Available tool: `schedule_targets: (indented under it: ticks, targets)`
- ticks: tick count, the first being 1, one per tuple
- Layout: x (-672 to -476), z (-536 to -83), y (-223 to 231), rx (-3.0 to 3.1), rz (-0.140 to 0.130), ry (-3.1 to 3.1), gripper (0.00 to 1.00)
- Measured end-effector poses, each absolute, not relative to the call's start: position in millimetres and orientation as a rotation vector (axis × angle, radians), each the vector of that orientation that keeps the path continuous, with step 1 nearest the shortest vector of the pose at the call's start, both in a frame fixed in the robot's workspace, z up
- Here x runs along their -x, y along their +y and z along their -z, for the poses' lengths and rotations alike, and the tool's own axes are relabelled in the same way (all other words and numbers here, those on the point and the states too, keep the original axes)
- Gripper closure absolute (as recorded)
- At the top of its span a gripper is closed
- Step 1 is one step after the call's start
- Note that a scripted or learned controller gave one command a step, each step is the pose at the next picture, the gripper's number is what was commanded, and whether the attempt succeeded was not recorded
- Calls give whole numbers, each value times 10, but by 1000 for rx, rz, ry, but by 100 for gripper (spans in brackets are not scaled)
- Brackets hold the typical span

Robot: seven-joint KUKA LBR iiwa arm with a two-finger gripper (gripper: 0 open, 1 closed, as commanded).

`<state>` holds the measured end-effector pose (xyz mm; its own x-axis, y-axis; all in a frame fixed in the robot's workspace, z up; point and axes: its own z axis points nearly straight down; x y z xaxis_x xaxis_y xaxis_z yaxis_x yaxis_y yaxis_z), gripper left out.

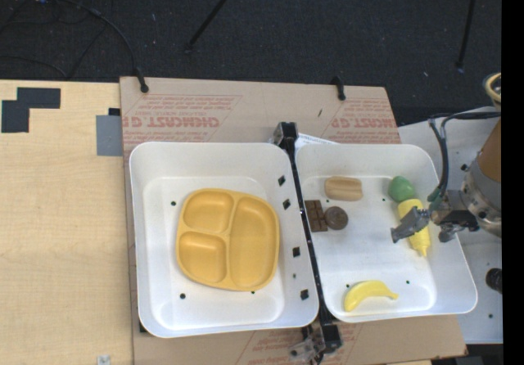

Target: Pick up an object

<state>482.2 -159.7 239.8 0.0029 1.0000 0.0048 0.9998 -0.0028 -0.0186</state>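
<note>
Arm enters at right edge, gripper (426,228) low over right bin (458,290), fingers spread astride a yellow, corn-like object (417,226). Lower down, smooth yellow banana (368,294); left bin holds glossy compartment plate (228,238).

view: one fixed camera above bench | faces down at a slant; takes in both white bins (147,191)
</note>
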Motion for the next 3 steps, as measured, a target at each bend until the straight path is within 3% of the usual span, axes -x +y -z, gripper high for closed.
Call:
schedule_targets:
  ticks: [1,2,3]
  targets:
    - [-4844,-2450,-1594,2215,-6,-2217,0]
    - [-4924,-1866,-1533,2213,-8,-2215,0]
    - [-4815,-1345,-1523,2213,-9,-2213,0]
